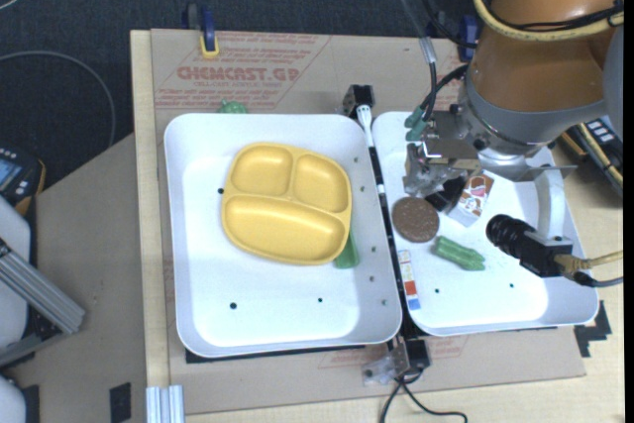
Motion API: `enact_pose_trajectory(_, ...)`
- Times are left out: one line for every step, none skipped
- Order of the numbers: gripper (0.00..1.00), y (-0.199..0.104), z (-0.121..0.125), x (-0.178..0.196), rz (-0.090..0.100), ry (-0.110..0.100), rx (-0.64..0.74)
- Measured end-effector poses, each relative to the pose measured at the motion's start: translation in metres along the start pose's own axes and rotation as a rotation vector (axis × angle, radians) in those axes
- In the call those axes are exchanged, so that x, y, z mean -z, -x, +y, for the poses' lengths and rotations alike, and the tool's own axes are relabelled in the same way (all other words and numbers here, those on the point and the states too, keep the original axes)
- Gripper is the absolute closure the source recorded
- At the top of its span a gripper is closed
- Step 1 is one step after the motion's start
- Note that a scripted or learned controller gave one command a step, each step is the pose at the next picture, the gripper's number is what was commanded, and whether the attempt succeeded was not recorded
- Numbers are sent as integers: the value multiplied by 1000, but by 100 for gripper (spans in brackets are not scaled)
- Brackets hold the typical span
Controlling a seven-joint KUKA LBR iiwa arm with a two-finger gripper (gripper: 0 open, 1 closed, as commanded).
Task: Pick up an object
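Gripper low over brown disc in right-hand bin

Landmark: brown disc [416, 220], flat on floor of right bin [495, 317], close to wall shared with left bin [198, 302]. Nearer camera than disc: narrow white strip [406, 278] with red and blue marks, along same wall, just below disc. Right of disc and slightly nearer: green stick [461, 253], lying flat, apart from disc. Directly behind disc, almost over its far edge: gripper [433, 175], pointed down into bin, grey-and-orange arm [545, 35] rising behind and to right. Width of grip impossible to tell from this angle; nothing seen held. Right of disc and a little farther back: red-and-white packet [476, 197], beside gripper. Left of disc, across shared wall: yellow divided plate [287, 203] in left bin, green scrap [347, 256] tucked at plate edge nearest disc. Far left and well behind disc: blue-and-yellow clamp [206, 30] on brown board [258, 64] under both bins.
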State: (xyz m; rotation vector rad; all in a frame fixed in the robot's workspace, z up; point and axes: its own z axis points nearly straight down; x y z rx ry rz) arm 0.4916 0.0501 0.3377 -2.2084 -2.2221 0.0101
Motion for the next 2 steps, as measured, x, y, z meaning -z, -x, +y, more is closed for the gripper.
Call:
enact_pose_trajectory(100,34,-13,14,-2,10,-9)
enact_pose_trajectory(100,-17,-12,54,0,16,-1)
